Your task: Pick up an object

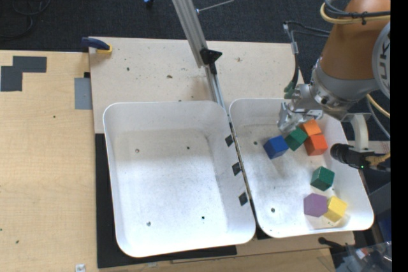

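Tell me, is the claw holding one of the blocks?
It cannot be told. The claw is low in the right bin, right over the green block beside the blue block and orange blocks, but no block shows between its fingers.

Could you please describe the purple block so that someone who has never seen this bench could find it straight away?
Look in the right-hand white bin, at its near right corner, away from the gripper. The purple block lies there, touching a yellow block, with a green block just beyond. It is the only purple thing in either bin.
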`<state>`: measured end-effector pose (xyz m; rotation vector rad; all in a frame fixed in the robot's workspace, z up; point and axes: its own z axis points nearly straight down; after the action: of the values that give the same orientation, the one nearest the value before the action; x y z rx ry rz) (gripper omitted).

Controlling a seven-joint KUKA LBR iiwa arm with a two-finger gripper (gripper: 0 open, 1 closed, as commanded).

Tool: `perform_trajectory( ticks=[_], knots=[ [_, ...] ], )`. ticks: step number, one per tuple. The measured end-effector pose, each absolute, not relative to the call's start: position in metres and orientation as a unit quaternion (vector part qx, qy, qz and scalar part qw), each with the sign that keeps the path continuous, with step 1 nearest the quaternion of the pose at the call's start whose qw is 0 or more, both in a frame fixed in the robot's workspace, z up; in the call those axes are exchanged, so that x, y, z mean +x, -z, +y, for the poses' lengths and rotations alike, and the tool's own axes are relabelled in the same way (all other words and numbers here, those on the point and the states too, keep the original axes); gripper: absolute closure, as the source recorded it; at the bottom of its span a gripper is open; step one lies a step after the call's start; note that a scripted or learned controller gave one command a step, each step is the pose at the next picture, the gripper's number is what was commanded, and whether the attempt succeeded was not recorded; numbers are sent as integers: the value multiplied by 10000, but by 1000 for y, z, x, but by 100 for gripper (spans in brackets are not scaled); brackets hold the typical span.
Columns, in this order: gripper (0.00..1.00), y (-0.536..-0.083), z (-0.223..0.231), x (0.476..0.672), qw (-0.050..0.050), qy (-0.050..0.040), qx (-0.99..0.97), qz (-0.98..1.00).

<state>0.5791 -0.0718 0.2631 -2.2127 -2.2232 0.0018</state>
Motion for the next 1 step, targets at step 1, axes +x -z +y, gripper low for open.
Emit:
perform_trajectory(
  ticks=[1],
  knots=[
    [100, -245, -26, 566, 30, -13, -7058, -7084]
  ],
)
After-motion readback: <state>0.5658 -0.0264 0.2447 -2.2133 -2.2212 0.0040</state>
